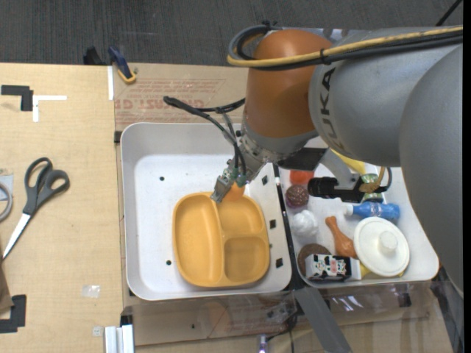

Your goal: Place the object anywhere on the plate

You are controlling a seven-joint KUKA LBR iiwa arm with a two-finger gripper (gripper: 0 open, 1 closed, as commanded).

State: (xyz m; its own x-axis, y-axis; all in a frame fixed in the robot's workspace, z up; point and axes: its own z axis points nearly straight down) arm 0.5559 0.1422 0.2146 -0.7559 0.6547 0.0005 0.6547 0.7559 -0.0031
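Observation:
A yellow plate (219, 239) with three compartments lies in the left white bin (143, 197), toward its front right. My gripper (227, 186) hangs just over the plate's far edge, where the divider meets the rim. A small bright orange object (236, 190) shows between the fingertips, and the gripper looks shut on it. The large orange wrist band and grey arm (294, 87) cover the back right of the bin.
The right bin (423, 259) holds a red item (300, 175), a brown ball (297, 195), an orange drumstick (337, 234), a white lidded bowl (380, 245), a blue item (375, 210) and a black-and-white box (327, 265). Scissors (33, 190) lie on the bench at left.

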